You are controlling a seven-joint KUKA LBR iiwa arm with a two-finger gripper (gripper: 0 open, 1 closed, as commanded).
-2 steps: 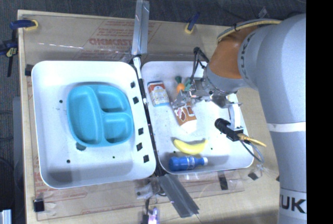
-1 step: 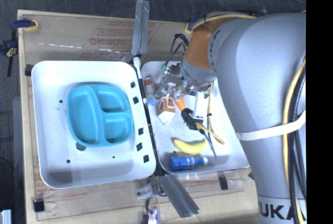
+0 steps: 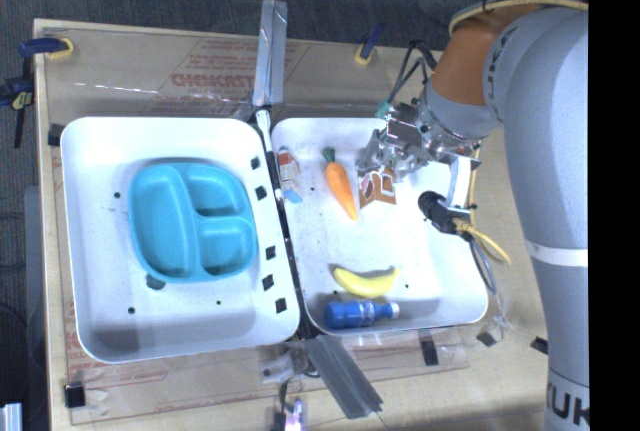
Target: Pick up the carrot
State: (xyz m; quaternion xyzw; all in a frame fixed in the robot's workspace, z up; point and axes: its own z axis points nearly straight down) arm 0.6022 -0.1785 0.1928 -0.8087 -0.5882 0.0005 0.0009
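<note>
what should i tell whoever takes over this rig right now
Gripper: low in the right bin, just right of the carrot; finger state unclear, nothing visibly held.
Carrot: lying in the right bin's upper left part, green end toward the far wall.
Also in that bin: banana, blue bottle by the near wall. Blue tray in the left bin.
Done: approach. Left: grasp and lift the carrot.

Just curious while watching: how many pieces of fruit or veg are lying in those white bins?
2, both in the right bin: the carrot near its middle, left of the gripper, and a banana toward the front. The arm may hide more.
</note>
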